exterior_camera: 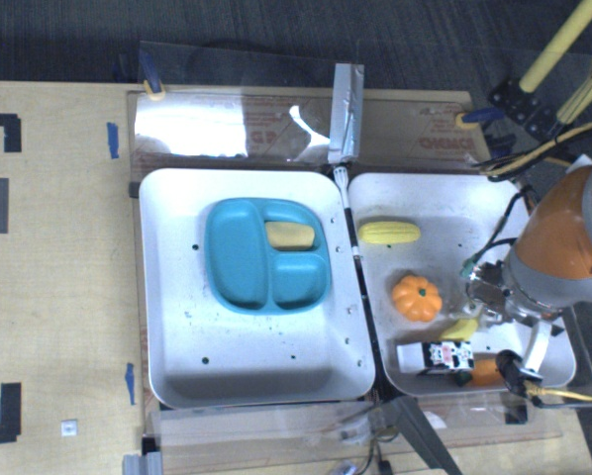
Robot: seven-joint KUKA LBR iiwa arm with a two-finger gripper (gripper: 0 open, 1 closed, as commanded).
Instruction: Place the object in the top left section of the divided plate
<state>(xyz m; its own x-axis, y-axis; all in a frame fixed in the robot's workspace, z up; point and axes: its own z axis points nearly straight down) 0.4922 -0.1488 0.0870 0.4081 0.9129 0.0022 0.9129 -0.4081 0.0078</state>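
Yellow oblong block [290, 236] lies in blue plate [239, 257].

My wrist [558, 255] is a rounded bulk, capped by a glossy orange band [563, 231] that catches a pale highlight. Under it runs a smooth grey collar [543, 287]. My gripper [482, 300] is a cluster of bare silvery metal blocks with dark edges and a small green spot on its upper side. A thin black cable [504, 228] curves past the orange to that metalwork
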